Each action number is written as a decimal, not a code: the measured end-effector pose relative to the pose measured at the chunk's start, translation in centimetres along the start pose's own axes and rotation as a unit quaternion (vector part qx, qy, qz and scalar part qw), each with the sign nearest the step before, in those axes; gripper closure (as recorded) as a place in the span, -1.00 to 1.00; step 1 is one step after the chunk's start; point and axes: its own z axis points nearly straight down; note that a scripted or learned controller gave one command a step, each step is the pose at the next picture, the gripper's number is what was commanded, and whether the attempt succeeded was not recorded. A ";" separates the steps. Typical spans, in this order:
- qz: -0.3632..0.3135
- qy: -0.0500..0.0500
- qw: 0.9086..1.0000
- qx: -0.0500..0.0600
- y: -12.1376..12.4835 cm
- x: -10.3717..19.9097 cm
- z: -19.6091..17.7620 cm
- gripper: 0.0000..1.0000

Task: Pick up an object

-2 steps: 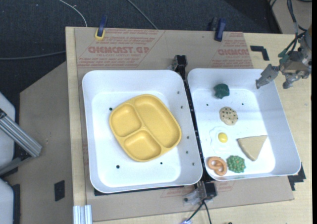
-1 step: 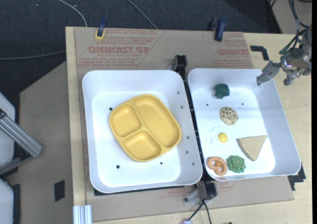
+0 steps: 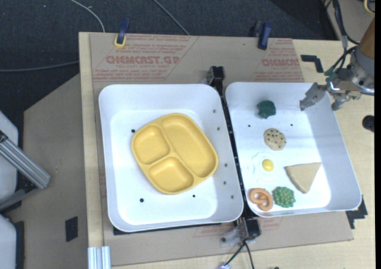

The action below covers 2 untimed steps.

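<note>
Gripper (image 3: 324, 96) sits at the far right of the right bin (image 3: 342, 143), above its upper rim corner, fingers spread apart and nothing between them; so released, empty. Arm enters from the right edge. No object is yet singled out, so the candidates all lie in the right bin: dark green broccoli-like piece (image 3: 266, 108) at the far end, nearest to the gripper; speckled cookie (image 3: 274, 138) just nearer than it; fried egg (image 3: 265, 165) with yellow yolk at mid-bin; tan wedge (image 3: 304, 176) to the right of the egg; pretzel (image 3: 261, 199) and a second green leafy piece (image 3: 284, 196) side by side at the near edge, close together and possibly touching. Left bin (image 3: 113, 143) carries only a yellow divided tray (image 3: 173, 152). Judgement: the step in hand is approach and selection. Best bet is the far broccoli-like piece — short travel to the left, standing apart from its neighbours, lumpy enough to give the fingers purchase. Centre over it before descending, keep the fingers wide until they straddle it, go low enough to bracket its bulk. The egg and cookie look flat and would likely slip a pinch; the near pair risks catching two at once or nudging one away. Watch the bin's far wall on descent.
</note>
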 end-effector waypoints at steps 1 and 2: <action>0.000 0.001 1.000 0.001 -0.4 0.8 5.9 -1.00; 0.000 0.000 1.000 0.000 -0.3 0.3 10.2 -1.00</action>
